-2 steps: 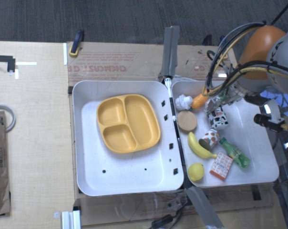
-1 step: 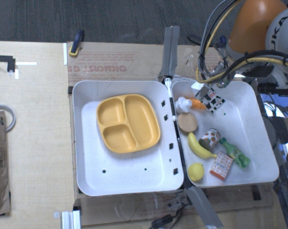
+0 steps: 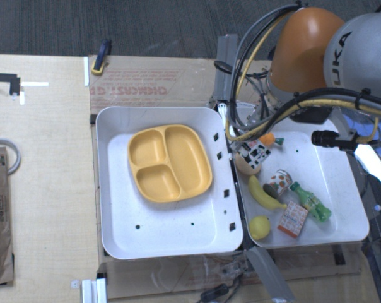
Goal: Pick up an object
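You are working over the right bin (image 3: 342, 232), where the pickable things are lying: a banana (image 3: 264, 194), a lemon (image 3: 259, 226), a small carton (image 3: 293, 219) and a green bottle (image 3: 311, 203). The hand is sitting near the bin's far left corner, its state impossible to tell. Aim for the lemon; it is lying apart from the rest.

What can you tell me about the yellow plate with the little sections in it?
The yellow plate is a rounded, oblong dish that looks like smooth plastic. Raised ridges split it into three compartments: two on the left, one longer one on the right. All three hold nothing. It lies flat and right side up, turned a bit askew, in the upper middle of the left white bin, resting on the bin's floor. Nothing else touches it.
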Controlling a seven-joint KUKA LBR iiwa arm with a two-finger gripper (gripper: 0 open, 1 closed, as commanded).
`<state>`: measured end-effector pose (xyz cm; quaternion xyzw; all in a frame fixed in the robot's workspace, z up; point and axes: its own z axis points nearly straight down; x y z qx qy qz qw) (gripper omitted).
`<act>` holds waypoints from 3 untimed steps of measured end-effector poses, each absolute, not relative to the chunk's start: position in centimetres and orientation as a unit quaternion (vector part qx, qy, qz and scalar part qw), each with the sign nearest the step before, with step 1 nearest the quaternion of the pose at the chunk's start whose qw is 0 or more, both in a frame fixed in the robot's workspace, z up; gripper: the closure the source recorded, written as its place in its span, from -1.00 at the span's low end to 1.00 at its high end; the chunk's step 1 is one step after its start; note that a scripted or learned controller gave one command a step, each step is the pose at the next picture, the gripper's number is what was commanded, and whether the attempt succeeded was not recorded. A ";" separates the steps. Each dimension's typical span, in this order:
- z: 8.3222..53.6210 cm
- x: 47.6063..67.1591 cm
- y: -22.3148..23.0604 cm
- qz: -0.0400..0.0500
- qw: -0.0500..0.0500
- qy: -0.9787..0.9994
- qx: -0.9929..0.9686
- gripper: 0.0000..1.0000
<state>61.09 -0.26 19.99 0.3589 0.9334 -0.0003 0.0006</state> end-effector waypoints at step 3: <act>30.5 62.1 -0.5 -0.001 0.002 0.986 0.167 1.00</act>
